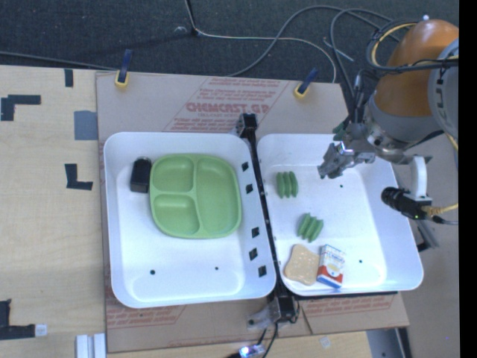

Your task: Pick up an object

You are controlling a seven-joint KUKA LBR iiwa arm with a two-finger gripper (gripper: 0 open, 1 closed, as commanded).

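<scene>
Hovering my gripper (332,165) over the right bin (387,263), upper part, nothing visibly held; whether it's open I cannot tell. Nearest candidates: a ridged green piece (287,184) just left, another green piece (310,227) lower, so I'm positioned to descend.

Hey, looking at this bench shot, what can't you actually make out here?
- Gripper, camera view: small and dark, so how its jaws stand is unclear.
- Small carton in the right bin: print too small to read.
- Black object beside the green tray: too dark to identify.
- Arm: cut off by the right edge.
</scene>
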